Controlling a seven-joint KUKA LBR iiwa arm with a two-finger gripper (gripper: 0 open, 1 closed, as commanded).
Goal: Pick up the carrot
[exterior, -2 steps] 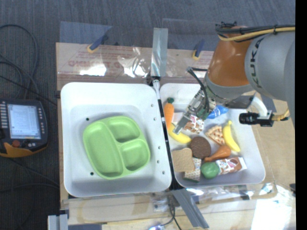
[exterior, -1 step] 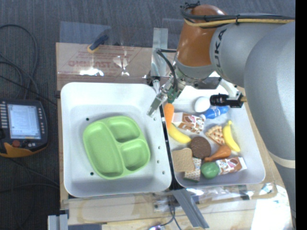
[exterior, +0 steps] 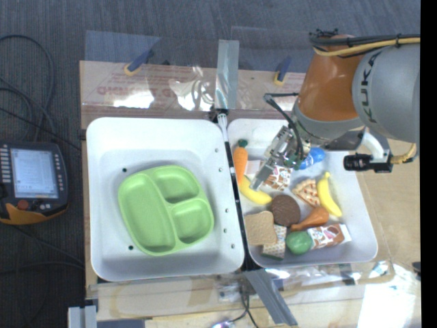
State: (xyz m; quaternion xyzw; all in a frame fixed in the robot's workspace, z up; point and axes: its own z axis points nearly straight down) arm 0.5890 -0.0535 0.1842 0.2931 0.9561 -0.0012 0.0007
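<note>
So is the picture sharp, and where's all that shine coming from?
Camera view: fairly soft overall, so the small toy foods blur together; bright glare sits on the clear plastic sheet behind the bins, with more at the bottom right corner; the green plate is evenly lit, with soft shadows.

- A robotics lab is indicated by the KUKA arm (exterior: pixel 369 80) at upper right.
- A teach pendant (exterior: pixel 31 180) with cables is seen at left, beside the taped surface (exterior: pixel 150 87).
</note>
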